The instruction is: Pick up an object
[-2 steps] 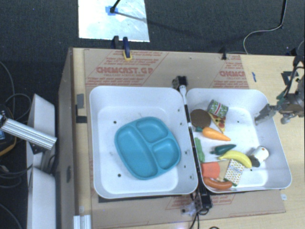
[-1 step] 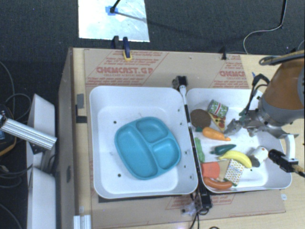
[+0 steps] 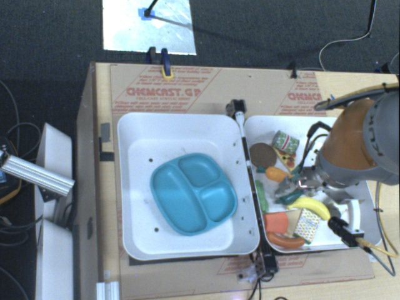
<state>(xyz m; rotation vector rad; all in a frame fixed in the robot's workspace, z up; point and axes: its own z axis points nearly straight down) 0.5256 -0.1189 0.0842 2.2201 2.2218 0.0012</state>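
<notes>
Whether the jaws stood wide or narrow could not be told, since the gripper (image 3: pixel 294 185) sat low in the right bin (image 3: pixel 259 125) with its tip lost among the clutter, and nothing could be seen clamped in it. It hung at the middle right of the frame, beneath the grey arm (image 3: pixel 382 144) and its orange band (image 3: pixel 345 141), which came in from the right edge.

Objects lay crowded in the right bin. A small orange piece (image 3: pixel 275 173) lay just left of the gripper, with a brown round object (image 3: pixel 262 154) above it and a green and red can (image 3: pixel 285 142) toward the bin's upper part. A yellow banana (image 3: pixel 312 206) lay just below the gripper, beside a patterned box (image 3: pixel 305 224). An orange-red block (image 3: pixel 276 222) and a red sausage-like piece (image 3: pixel 285 242) lay at the lower left of that bin.

At the centre of the frame, the left bin (image 3: pixel 134 133) held a blue divided tray (image 3: pixel 193 193), well apart from the gripper.
</notes>
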